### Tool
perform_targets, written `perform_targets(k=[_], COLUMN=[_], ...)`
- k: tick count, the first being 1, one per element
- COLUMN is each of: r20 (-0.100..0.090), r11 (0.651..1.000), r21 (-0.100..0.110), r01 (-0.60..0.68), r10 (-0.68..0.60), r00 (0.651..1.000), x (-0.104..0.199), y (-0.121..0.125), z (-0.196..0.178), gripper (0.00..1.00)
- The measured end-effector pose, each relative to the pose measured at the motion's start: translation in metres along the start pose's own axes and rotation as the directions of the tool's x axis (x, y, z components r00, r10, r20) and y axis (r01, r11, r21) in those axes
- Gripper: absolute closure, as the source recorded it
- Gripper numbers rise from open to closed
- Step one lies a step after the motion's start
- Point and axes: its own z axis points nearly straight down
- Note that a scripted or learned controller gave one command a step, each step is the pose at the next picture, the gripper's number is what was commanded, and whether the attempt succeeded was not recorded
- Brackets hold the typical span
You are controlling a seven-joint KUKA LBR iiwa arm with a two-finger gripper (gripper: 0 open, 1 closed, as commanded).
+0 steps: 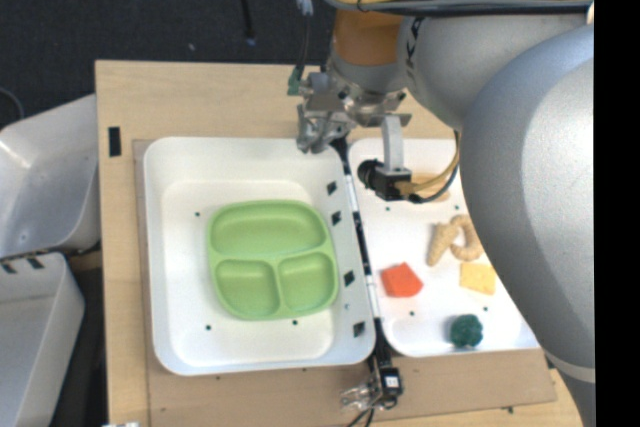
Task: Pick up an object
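Tool (318, 137) hovers above left bin's (160, 215) back rim.

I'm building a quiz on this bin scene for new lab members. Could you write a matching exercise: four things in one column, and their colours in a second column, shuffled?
Things:
1. divided tray in the left bin
2. block in the right bin
3. wedge near the arm
4. round lump at the right bin's front

Colours:
A. dark green
B. yellow
C. light green
D. orange-red

Pairs: 1-C, 2-D, 3-B, 4-A
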Motion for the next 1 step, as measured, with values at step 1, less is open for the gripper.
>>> perform_targets(k=[1], r20=[0.001], r11=[1.0], r21=[0.0], r01=[-0.003], r10=[0.003], r00=[1.0], x=[-0.0028], y=[-0.0002], z=[-0.0007], gripper=[0.0])
